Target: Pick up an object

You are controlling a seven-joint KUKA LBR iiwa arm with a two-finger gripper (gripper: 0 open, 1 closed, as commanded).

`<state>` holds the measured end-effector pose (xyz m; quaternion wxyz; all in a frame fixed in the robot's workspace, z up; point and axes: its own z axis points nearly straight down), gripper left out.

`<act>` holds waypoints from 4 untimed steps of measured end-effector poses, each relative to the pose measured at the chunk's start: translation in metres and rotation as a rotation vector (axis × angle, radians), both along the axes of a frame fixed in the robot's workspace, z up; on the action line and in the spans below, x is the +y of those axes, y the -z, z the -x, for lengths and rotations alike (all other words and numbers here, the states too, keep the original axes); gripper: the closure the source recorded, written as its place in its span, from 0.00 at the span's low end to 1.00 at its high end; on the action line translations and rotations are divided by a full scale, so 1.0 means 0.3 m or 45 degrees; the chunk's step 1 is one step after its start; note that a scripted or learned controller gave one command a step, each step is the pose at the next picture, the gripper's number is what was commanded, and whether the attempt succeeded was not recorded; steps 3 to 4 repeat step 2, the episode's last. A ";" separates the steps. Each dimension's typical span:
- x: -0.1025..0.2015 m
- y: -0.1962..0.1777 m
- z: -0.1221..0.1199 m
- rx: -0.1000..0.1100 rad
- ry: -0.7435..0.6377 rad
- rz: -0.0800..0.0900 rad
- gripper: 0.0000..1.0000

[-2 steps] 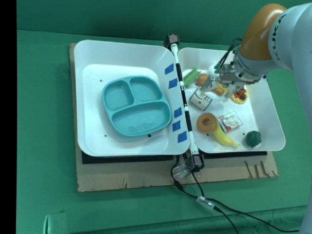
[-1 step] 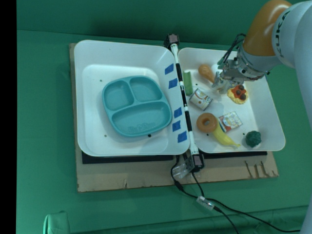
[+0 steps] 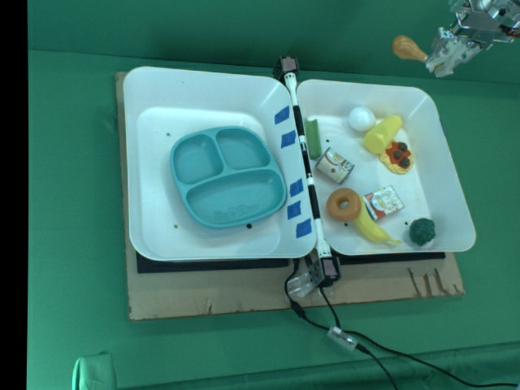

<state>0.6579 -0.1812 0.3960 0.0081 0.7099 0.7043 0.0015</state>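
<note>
Found the gripper (image 3: pixel 439 62) up at the top right, above and beyond the far corner of the right bin (image 3: pixel 443 187). Saw its fingers closed on the thin end of a brown toy drumstick (image 3: pixel 408 48), with the fat end jutting out to the left. Saw the drumstick hanging against the green backdrop, touching neither bin nor bench.

Judged the pick itself as done, or nearly so: object gripped, lifted and carried clear of the pile. Could not tell how firm the hold was, given so little of the drumstick between the fingers. Left to do, at most: keeping the hold without a slip.

Counted the rest lying untouched in the right bin:
- a white ball (image 3: pixel 361 119)
- a yellow cup (image 3: pixel 383 133) on its side
- a pizza slice (image 3: pixel 397 157)
- a small can (image 3: pixel 334 166)
- a doughnut (image 3: pixel 344 205)
- a banana (image 3: pixel 374 228)
- a little carton (image 3: pixel 383 202)
- a broccoli floret (image 3: pixel 422 231)

Noted a teal divided plate (image 3: pixel 229 177) in the left bin (image 3: pixel 150 136).
</note>
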 end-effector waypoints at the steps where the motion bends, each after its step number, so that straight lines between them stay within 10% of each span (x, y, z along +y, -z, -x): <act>1: 0.083 0.354 -0.126 0.011 -0.002 -0.003 1.00; 2: 0.082 0.353 -0.126 0.010 -0.001 -0.002 0.00; 4: 0.082 0.353 -0.126 0.010 -0.001 -0.002 0.00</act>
